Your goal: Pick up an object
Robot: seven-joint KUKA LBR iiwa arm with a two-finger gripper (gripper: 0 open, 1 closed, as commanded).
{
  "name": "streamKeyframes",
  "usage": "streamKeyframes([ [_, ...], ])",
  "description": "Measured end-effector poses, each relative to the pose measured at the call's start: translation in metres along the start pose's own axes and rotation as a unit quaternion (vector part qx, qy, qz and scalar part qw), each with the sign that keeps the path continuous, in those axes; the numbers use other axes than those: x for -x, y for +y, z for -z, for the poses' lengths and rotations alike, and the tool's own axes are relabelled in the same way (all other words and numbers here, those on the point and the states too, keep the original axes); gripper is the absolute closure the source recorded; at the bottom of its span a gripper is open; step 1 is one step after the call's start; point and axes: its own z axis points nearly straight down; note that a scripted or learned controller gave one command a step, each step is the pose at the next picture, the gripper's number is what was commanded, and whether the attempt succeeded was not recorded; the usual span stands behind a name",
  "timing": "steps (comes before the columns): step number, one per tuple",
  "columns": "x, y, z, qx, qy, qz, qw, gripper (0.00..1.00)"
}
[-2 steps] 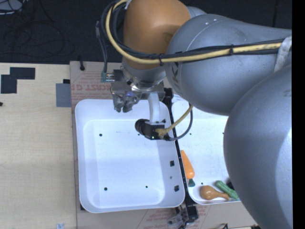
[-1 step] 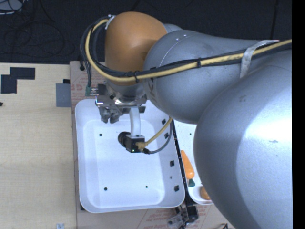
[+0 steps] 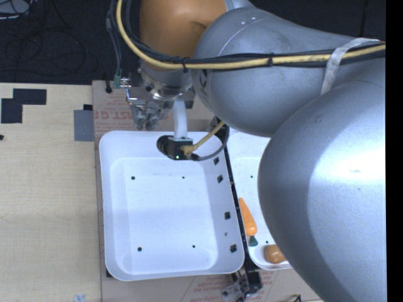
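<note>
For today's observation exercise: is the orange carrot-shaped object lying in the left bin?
No, the carrot-shaped object lies in the right bin, near the divider beside the left bin.

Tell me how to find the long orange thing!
Look at the right white bin, mostly hidden under the big grey arm. Along its left wall, near the front, lies a carrot with a small green end. It is long and thin, unlike the short, round orange lump just beside it.
</note>
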Motion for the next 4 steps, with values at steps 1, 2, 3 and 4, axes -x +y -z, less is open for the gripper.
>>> streamKeyframes([
  [1, 0.0, -0.002, 0.008, -0.004, -0.002, 0.003, 1.0, 1.0],
  [2, 0.002, -0.037, -0.052, -0.006, -0.002, -0.002, 1.0, 1.0],
  [3, 0.0, -0.017, -0.042, -0.002, 0.0, 0.0, 1.0, 1.0],
  [4, 0.0, -0.013, -0.041, -0.002, -0.001, 0.001, 1.0, 1.0],
])
